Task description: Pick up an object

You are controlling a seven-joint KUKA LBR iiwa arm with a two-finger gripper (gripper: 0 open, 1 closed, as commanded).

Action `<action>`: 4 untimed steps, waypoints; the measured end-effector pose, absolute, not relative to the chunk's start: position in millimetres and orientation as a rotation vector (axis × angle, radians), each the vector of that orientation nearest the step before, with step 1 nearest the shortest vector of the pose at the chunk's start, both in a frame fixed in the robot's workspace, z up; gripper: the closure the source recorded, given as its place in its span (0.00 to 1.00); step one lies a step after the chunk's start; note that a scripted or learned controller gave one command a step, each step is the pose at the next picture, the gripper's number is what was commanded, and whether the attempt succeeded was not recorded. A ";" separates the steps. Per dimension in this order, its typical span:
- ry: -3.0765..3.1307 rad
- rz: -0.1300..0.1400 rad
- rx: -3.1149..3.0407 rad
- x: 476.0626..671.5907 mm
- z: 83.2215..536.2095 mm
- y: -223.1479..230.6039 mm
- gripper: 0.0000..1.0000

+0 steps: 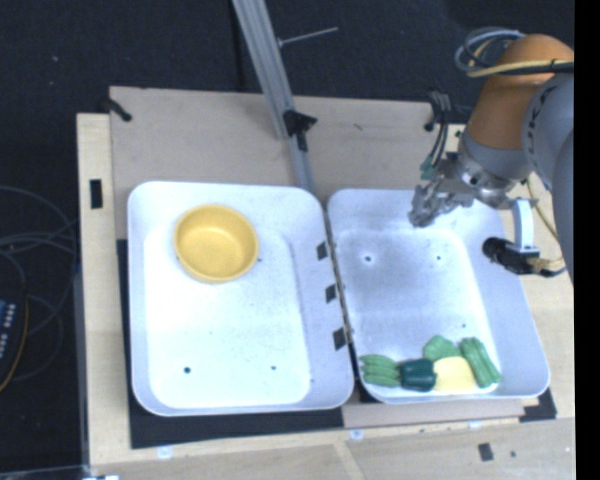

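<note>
While the arm [525, 98] reaches in from the right, scan starts at the left bin [160, 368]: yellow bowl [216, 242] upright near its far-left corner, well apart from everything else. Right bin [510, 298] sits just beside it, rims touching along the middle. Pickable stuff is bunched along the right bin's near edge toward the near-right corner: green ridged piece [380, 369], dark teal block [417, 374], yellow item [454, 374], two more green pieces [480, 361], all touching or nearly. Gripper [426, 208] hangs over the right bin's far edge, well apart from that cluster, nothing visibly held; finger spread too small to tell.
</note>
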State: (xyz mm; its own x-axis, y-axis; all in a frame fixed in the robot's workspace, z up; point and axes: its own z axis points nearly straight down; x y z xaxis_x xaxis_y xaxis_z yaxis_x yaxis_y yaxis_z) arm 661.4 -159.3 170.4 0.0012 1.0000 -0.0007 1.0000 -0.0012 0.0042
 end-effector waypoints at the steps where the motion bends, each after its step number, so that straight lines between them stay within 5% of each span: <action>1: 2.217 0.005 2.219 662.3 223.8 -160.3 1.00; 4: 2.225 0.001 2.219 608.9 230.0 -16.2 1.00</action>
